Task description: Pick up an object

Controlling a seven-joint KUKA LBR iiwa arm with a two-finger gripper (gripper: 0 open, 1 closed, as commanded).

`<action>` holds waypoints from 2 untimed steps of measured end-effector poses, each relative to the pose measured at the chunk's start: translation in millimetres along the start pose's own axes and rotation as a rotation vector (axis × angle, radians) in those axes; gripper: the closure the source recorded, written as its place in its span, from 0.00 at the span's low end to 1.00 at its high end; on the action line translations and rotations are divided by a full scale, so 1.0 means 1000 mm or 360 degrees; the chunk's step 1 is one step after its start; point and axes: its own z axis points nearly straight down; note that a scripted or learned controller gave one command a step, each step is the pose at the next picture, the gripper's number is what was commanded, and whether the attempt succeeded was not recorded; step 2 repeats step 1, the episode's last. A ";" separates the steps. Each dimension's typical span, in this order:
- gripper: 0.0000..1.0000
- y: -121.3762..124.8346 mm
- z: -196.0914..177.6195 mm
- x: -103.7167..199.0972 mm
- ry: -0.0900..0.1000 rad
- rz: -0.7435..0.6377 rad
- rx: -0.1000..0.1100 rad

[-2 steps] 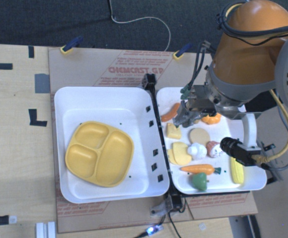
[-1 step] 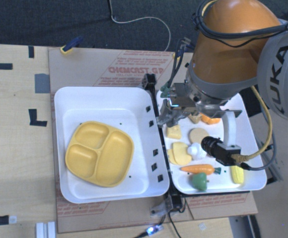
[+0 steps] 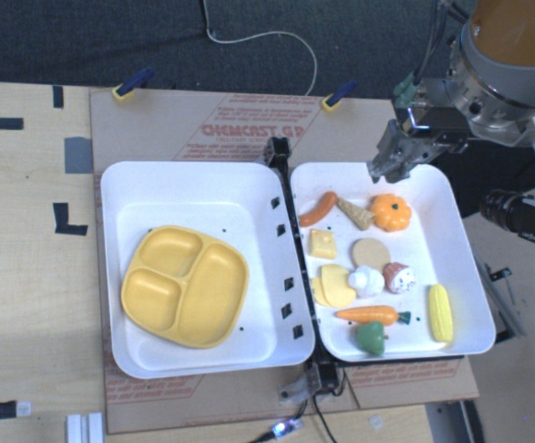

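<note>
My gripper (image 3: 385, 167) hangs over the far edge of the right bin (image 3: 459, 238), just above and left of a small orange pumpkin (image 3: 390, 212); nothing shows between its fingers. Below it in the right bin lie a red sausage (image 3: 318, 209), a tan cone (image 3: 355, 213), a yellow cheese cube (image 3: 322, 244), a brown round cookie (image 3: 371, 253), a white ball (image 3: 365, 280), a red-and-white piece (image 3: 398, 277), a pale yellow slice (image 3: 334, 288), a carrot (image 3: 371, 316), a green pepper (image 3: 371, 338) and a corn cob (image 3: 441, 312).
The left bin (image 3: 138, 178) holds a yellow divided plate (image 3: 185, 286). A black hinge strip (image 3: 291, 247) runs between the bins. Cardboard (image 3: 240, 127) lies under both, with blue-and-yellow clamps (image 3: 132, 83) at its far corners. A white cable (image 3: 258, 37) loops behind.
</note>
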 end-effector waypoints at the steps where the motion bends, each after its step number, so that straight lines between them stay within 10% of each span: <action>1: 1.00 0.000 -0.032 0.065 0.0002 -0.0017 0.0017; 2: 1.00 0.000 -0.032 0.065 0.0002 -0.0017 0.0017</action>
